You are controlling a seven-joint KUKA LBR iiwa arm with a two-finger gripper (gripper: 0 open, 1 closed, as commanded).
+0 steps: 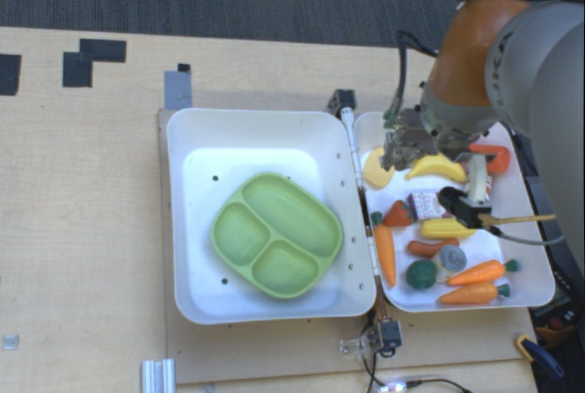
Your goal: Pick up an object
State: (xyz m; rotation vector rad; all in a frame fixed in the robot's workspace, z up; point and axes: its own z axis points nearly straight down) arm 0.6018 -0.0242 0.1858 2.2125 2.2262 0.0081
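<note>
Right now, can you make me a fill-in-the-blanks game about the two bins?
1. The green plate lies in the ____ bin.
2. The plate has ____ compartments.
3. The toy food, like the banana and carrots, lies in the ____ bin.
4. The gripper is over the ____ bin.

Missing words: left; three; right; right

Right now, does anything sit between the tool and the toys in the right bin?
Nothing visible does. The tool hangs over the right bin's upper left corner, directly above the banana and a yellow piece. The arm's own wrist hides what lies right beneath it.
</note>
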